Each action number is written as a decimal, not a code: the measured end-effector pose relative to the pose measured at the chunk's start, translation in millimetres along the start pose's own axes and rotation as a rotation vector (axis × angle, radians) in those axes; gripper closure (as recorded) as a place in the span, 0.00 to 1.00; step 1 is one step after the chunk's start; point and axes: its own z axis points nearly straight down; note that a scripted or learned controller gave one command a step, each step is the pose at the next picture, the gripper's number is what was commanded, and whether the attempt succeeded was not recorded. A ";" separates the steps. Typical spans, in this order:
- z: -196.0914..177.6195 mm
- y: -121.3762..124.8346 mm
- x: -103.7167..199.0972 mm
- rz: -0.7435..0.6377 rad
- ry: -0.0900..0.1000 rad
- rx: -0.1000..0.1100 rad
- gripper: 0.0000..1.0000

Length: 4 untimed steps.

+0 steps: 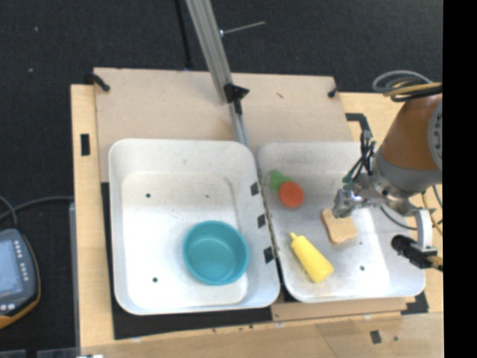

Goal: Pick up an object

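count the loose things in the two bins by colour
teal: 1, bowl, in the left bin
yellow: 1, bottle, in the right bin
orange: 1, round piece
green: 1, piece
tan: 1, block
total: 5

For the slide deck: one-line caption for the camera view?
Tool above tan block in right bin; teal bowl in left bin.

A light wooden bench (86,200) bears two white bins, left (134,192) and right (313,162), touching.
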 end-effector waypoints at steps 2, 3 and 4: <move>-93.9 14.2 1.7 -0.002 -0.001 -0.005 1.00; -81.7 33.0 47.5 -0.003 -0.001 -0.001 1.00; -71.3 48.6 93.9 -0.003 0.000 -0.001 1.00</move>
